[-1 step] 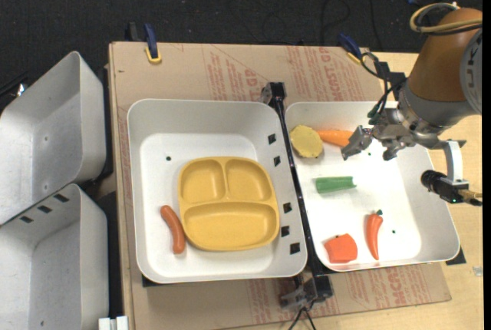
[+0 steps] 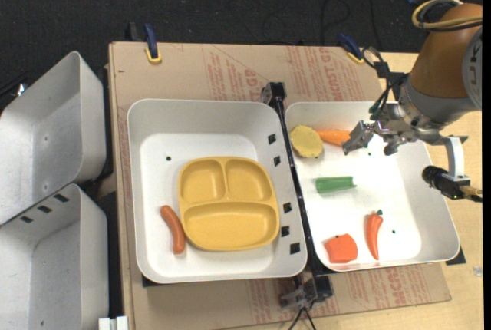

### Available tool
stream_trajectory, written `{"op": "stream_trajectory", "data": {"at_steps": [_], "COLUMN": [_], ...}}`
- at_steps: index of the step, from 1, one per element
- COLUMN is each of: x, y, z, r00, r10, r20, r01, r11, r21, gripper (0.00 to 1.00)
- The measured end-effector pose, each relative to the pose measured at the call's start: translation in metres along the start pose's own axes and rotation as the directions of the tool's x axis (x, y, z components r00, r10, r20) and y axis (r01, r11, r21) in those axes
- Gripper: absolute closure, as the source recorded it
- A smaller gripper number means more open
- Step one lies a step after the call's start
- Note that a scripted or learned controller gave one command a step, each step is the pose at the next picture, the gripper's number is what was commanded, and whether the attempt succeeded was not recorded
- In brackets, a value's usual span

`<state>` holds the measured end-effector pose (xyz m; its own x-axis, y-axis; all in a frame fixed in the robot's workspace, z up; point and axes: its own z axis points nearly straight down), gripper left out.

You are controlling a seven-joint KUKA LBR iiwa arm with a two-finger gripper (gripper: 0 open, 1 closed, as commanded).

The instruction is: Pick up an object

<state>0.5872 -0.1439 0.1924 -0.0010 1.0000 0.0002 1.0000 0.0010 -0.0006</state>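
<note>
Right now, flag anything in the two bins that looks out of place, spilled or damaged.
Nothing stands out. The yellow tray lies flat in the left bin with a sausage beside it; the toy foods in the right bin lie apart and look intact.

- Arm (image 2: 453, 60) cut off by the right edge of the picture, upper part out of sight.
- Hand (image 2: 376, 138) too small and dark to tell how the fingers stand.
- Carrot (image 2: 333, 137) partly tucked behind the yellow disc (image 2: 306, 141), possibly touching it.
- Spare white bins (image 2: 46, 190) cropped at the left edge.
- Tabletop (image 2: 207, 64) mostly covered by both bins.
</note>
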Motion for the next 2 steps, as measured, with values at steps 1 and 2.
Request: {"op": "stream_trajectory", "data": {"at_steps": [1,2], "x": [0.0,0.001], "y": [0.001,0.0], "z": [0.043,0.097], "r00": [1.0,1.0], "r10": [0.001,0.002], "r20": [-0.001,-0.001], "r01": [-0.001,-0.002], "r11": [1.0,1.0], "r21": [0.004,0.005], "gripper": [0.0,0.0]}}
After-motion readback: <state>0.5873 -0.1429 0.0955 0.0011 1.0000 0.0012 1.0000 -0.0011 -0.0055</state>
